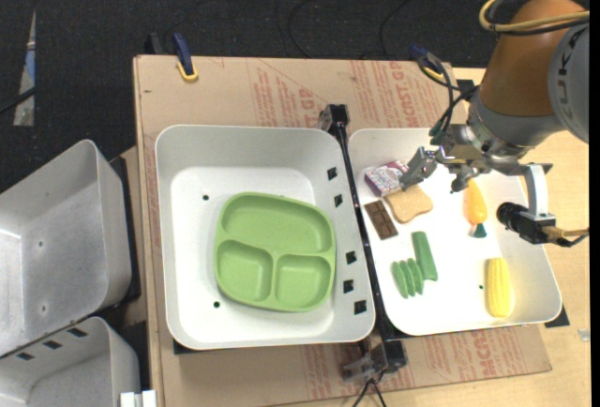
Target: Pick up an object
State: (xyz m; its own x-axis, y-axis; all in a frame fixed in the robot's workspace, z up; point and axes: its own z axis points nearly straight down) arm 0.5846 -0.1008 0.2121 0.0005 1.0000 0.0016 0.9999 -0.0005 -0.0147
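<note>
The gripper (pixel 424 165) hung over the right bin (pixel 525 316), just above the toast slice (pixel 410 204); whether it was apart or together, I could not tell. Beside the toast lay a purple packet (pixel 384 177) and a brown bar (pixel 381 218); further off lay green beans (pixel 415 266), a carrot (pixel 476 205) and corn (pixel 498 286). The left bin (pixel 187 161) held a green tray (pixel 275 251)
</note>
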